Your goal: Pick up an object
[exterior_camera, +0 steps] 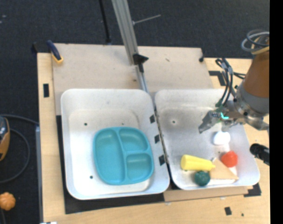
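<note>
Gripper (218,122) low over the right bin (183,111), near its right side, just above a small white object (221,137); grip state impossible to tell, nothing seen held. Toward that bin's near edge: yellow piece (195,162), dark green ball (201,178), red-orange ball (229,158), tan wedge (223,173). In the left bin (78,106), a blue divided plate (123,154).

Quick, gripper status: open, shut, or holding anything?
Gripper: over the right bin, just above the white object; open or shut cannot be told, and nothing shows between its fingers.
</note>
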### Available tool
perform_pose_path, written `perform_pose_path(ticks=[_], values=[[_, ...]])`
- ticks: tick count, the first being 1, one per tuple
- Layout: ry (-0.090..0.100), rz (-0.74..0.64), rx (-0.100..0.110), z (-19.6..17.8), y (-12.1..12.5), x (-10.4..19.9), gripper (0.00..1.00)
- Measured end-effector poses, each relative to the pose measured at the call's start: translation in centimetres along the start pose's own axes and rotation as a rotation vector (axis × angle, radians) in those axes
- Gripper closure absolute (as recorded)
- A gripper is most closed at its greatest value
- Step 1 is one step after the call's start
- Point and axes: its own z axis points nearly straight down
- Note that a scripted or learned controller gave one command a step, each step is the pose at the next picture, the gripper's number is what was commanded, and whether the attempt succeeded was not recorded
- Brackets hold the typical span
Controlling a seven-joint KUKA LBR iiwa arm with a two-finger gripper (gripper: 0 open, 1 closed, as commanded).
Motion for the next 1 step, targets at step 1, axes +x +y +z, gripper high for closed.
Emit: perform_pose_path(ticks=[1], values=[[0.0, 0.0, -0.001, -0.03, 0.02, 0.0, 0.0]])
